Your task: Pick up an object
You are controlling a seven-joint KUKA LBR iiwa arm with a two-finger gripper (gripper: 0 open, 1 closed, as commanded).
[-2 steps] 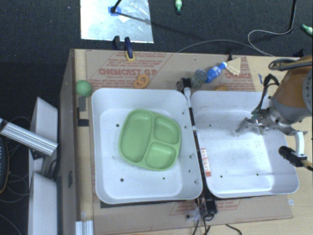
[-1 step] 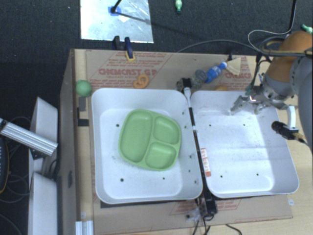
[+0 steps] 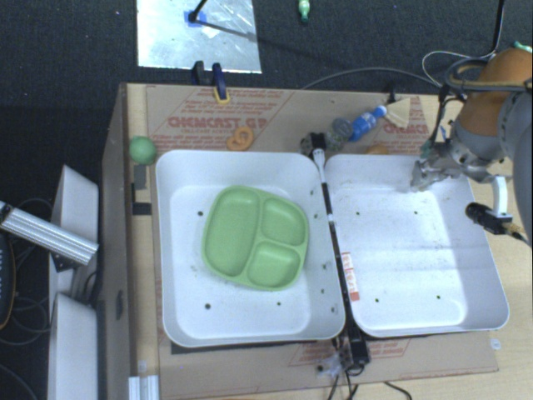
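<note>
The arm (image 3: 491,115) is grey and rounded, with an orange band (image 3: 505,69) above the wrist, thin cables looping beside it, and a pale metallic end effector (image 3: 423,176) at its tip.

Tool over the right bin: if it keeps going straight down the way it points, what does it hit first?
Most likely the bare floor of the right bin near its back corner, under the tool. Height above the floor is unclear from this slant.

Red print "CHEMCAST GP" on brown board (image 3: 218,117) behind left bin (image 3: 171,223), repeated faintly toward the right, partly illegible. Red label (image 3: 350,275) on divider between bins: text too small to read.
</note>
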